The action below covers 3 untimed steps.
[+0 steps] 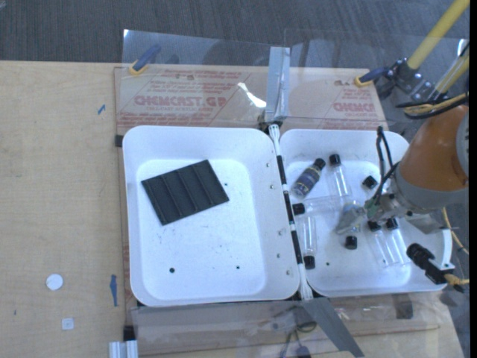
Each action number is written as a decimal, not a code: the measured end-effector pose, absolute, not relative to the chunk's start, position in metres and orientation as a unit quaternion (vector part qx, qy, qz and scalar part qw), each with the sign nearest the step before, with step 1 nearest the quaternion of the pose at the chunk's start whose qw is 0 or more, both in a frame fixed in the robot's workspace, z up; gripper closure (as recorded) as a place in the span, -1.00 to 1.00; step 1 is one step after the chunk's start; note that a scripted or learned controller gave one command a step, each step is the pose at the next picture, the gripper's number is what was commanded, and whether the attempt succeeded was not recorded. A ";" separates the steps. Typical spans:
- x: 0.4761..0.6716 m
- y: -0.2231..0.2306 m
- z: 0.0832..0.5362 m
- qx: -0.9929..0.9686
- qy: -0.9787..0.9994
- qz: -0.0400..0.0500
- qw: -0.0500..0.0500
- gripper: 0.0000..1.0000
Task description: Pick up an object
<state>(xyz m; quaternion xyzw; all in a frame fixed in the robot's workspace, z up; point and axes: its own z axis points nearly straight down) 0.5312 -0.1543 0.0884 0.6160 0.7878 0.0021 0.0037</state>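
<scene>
My gripper (356, 220) hangs low in the right bin (328, 274), among a scatter of small clear vials with black caps; whether it is clenched or released I cannot tell, since the wrist hides it from above. The clearest vial is the dark one (307, 177), near the bin's upper left: it has a bluish-dark body and a black cap, and its long axis runs on a diagonal, cap toward the upper right, base toward the lower left. Close to its right a clear vial (339, 176) lies nearly upright in the view, cap at the top. Another clear vial (308, 239) lies along the bin's left wall, long axis running up and down, with a black cap at its lower end. A fourth (390, 246) lies under my wrist toward the lower right, tilted, its glass faint against the white. I also count a few loose-looking black caps (369, 181) around my wrist, though some may belong to vials whose glass I cannot make out, so I put the total at roughly five or six. The left bin (149, 274) holds one dark ribbed pad (185, 191), a flat rectangle turned slightly anticlockwise, sitting in its upper left part, well apart from me.
</scene>
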 end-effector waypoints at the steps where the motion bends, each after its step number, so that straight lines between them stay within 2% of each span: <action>1: 0.533 -0.154 0.099 0.616 0.787 0.004 0.006 1.00; 2: 0.517 -0.103 0.212 0.617 0.787 0.000 0.001 1.00; 3: 0.541 -0.072 0.227 0.610 0.793 0.001 0.002 1.00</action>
